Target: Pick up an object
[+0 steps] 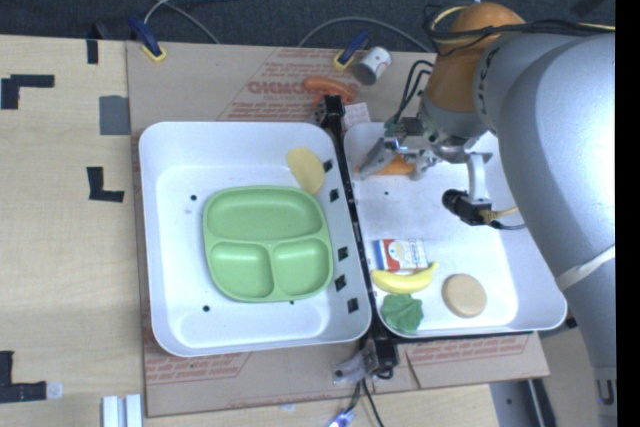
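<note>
A: Camera view status requested. Where is the gripper (398, 155)?

B: It is seen low over the far end of the right bin (520, 300), close to the divider. An orange object (398, 167) is seen right at the fingertips, lying flat on the bin floor. Whether it is clamped cannot be told; jaw spread is not resolved either, as the wrist blocks the view.

A: Long axis of the orange object?

B: Judged roughly left-right across the bin, though most of it is hidden under the gripper. A closing direction across that axis would be required.

A: Other candidates?

B: All are placed at the near end of the right bin, well apart from the gripper: a banana (404, 279) lying left-right, a small carton (400, 254) touching it on the far side, a green leafy item (404, 312) just below it, and a tan round disc (465, 294) to their right. In the left bin (165, 215), a green divided plate (267, 244) and a yellow lemon-like piece (306, 168) are seen.

A: Nearest target, then?

B: The orange object, by a wide margin.
</note>
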Motion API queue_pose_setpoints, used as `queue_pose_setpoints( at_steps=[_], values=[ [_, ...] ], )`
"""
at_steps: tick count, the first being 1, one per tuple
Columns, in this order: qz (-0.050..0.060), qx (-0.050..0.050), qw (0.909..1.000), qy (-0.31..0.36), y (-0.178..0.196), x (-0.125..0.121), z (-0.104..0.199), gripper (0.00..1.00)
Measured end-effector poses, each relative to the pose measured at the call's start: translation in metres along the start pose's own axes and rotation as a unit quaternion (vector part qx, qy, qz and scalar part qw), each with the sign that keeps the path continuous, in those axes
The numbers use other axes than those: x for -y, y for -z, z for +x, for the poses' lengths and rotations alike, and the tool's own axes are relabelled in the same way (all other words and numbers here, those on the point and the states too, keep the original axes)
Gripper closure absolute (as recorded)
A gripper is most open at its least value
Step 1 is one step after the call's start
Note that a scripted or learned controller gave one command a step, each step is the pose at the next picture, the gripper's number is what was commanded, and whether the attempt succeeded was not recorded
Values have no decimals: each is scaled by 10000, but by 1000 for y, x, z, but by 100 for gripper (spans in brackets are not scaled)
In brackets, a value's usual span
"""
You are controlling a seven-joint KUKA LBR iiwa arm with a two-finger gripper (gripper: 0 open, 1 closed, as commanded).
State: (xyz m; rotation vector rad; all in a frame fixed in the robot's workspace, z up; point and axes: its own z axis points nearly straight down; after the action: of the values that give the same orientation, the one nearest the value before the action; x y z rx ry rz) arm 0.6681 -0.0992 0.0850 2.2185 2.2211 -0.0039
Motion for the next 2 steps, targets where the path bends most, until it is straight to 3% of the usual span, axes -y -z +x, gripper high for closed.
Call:
queue_pose_setpoints(
  at_steps=[1,2],
  values=[
    [-6,-9,10000,-1,1,-1,-17,0],
    [-7,-6,10000,1,0,-1,-4,0]
  ],
)
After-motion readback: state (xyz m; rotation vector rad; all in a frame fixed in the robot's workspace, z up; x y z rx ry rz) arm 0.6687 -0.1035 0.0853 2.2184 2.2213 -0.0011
